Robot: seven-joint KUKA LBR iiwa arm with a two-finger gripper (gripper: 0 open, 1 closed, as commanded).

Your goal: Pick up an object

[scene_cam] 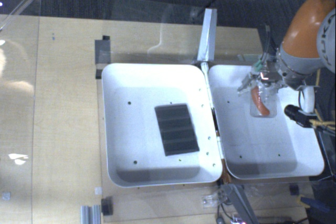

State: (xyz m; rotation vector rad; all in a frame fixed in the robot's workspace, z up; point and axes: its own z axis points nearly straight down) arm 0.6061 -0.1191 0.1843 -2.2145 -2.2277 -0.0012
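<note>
Lying flat on the floor of one white bin [123,134], a dark ribbed pad [177,129] sits nearest the camera, alone and well apart from the robot. Past the pad and across the seam, in the neighbouring bin [273,152], an orange sausage-shaped object [261,104] lies toward the far wall, its long axis running from the back of the bin toward the front with a slight slant. The gripper [262,96] hangs right over it, so closely that the object's far end disappears beneath the tool. Whether the gripper is spread, pressed together or already pinching the object cannot be told from this angle, nor whether the object rests on the floor or is raised off it. The single grey arm [310,23], with its orange band, comes in from beyond the pad on that same side, which makes the orange object the likelier pick. The floor around it is smooth and bare, with open room toward the front and the seam; the far wall is near. Farther back than the pad, a metal post [207,34] stands where the bins meet.
</note>
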